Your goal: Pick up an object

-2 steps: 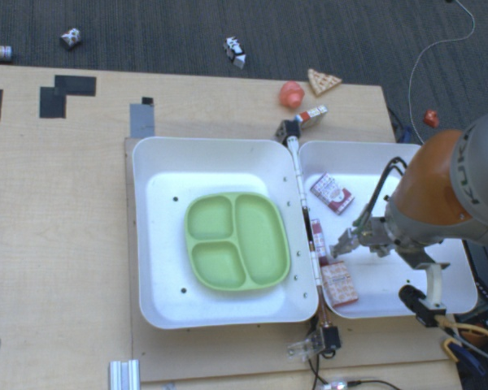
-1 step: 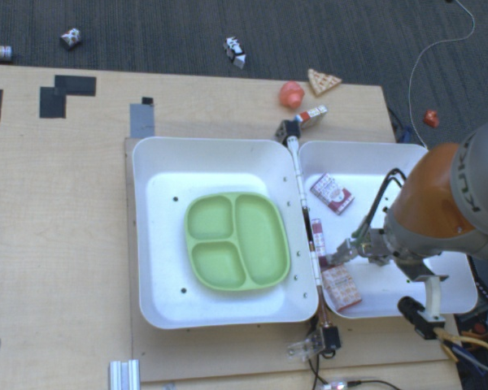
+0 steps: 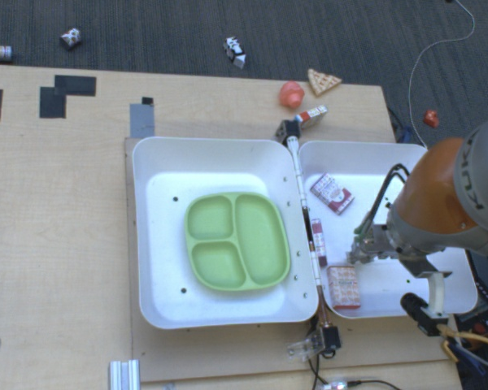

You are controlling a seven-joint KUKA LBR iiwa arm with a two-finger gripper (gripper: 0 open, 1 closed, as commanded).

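Wooden bench [image 3: 57, 242], right bin [image 3: 366, 157], claw [image 3: 359, 254] largely hidden by arm [image 3: 439, 197]

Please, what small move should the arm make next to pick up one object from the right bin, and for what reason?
Probably a short descent toward the pink packet at the right bin's near left corner. The gripper sits just beside and above that packet, closer to it than to the red and white packet farther back. Whether the fingers already straddle it is not clear, so a small alignment first may be wise.
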